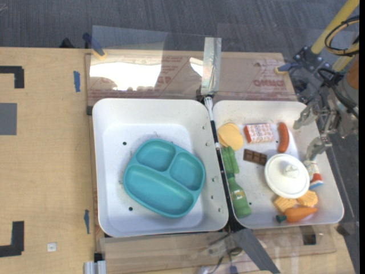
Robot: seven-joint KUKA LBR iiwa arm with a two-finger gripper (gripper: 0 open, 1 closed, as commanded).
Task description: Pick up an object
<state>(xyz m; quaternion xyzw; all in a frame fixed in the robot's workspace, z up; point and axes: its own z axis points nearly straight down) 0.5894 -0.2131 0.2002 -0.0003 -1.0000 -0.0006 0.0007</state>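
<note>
My gripper hangs over the right side of the right bin, just right of an orange-red sausage. Its two metal fingers stand apart with nothing between them, so it is open. The bin also holds a red and white box, a yellow bun-like piece, a brown chocolate bar, a green bottle, a white round lid, a carrot and yellow crinkled pieces.
The left bin holds a teal divided plate. A small red, white and blue item lies by the right bin's right wall. Clear plastic sheeting and a taped upright stand behind the bins.
</note>
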